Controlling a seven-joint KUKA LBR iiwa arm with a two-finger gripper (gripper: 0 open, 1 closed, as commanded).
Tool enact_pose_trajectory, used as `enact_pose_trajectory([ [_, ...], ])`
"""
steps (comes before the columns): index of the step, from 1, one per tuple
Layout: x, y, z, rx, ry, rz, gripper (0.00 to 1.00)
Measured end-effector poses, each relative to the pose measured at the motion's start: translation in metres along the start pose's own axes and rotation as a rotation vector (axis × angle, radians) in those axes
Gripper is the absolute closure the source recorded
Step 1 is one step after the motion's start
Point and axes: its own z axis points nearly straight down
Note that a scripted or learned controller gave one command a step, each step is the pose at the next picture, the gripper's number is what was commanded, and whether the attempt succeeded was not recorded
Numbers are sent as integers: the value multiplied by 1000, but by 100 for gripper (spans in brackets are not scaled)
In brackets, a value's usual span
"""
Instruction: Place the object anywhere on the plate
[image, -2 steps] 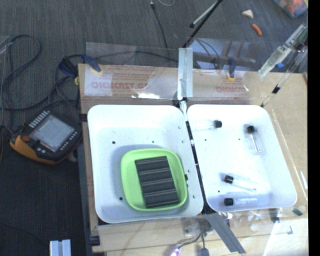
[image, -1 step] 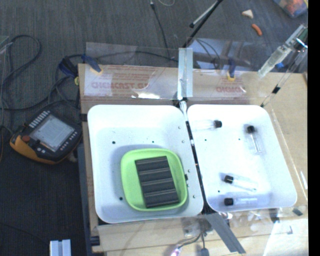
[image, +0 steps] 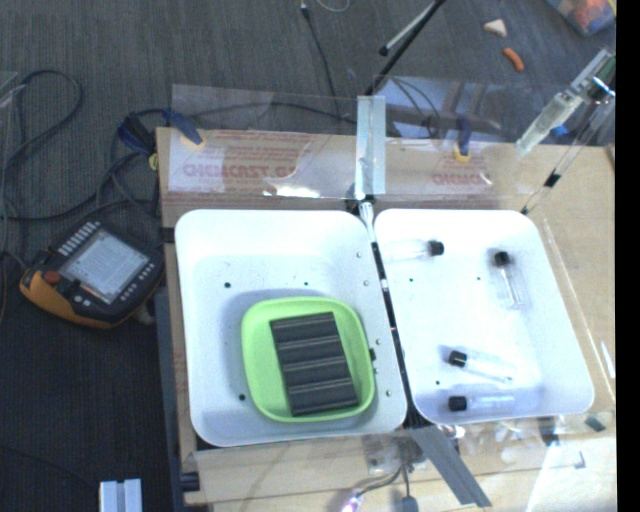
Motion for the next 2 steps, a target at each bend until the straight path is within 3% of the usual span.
enact_pose_trajectory([
  [2,0,0,0,0,0,0,0],
])
